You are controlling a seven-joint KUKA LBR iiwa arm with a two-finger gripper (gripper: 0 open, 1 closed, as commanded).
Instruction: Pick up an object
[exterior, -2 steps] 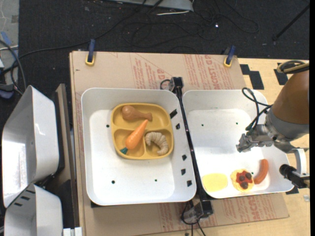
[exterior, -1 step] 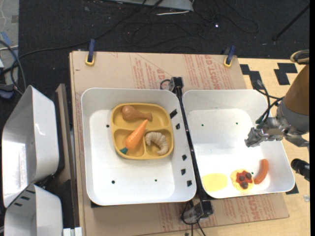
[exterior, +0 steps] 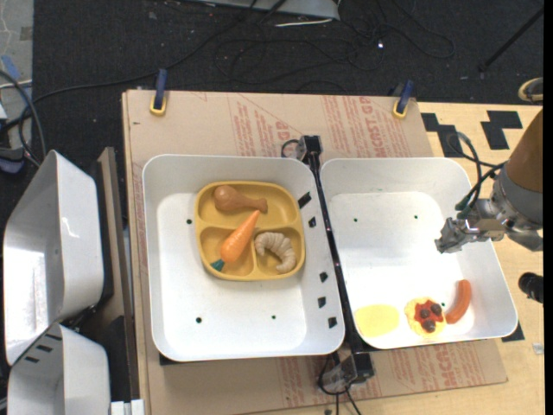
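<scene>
You have nothing picked yet: the gripper [exterior: 451, 236] hangs over the right bin [exterior: 389, 223] near its right wall, and whether it is released or clenched cannot be told. The nearest candidates, a sausage [exterior: 459, 301] and a small pizza piece [exterior: 425, 314], lie on the bin floor below it, apart from the gripper, so the descent, grasp and lift are all left.

My bins [exterior: 173, 258] are white. The divided plate [exterior: 251, 230] is yellow, its carrot [exterior: 239, 239] orange and drumstick [exterior: 239, 200] brown. The sausage [exterior: 459, 301] is orange-red.

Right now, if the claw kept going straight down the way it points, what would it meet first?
Probably the bare floor of the right bin; the claw hangs above and away from the sausage. Depth is unclear.
</scene>
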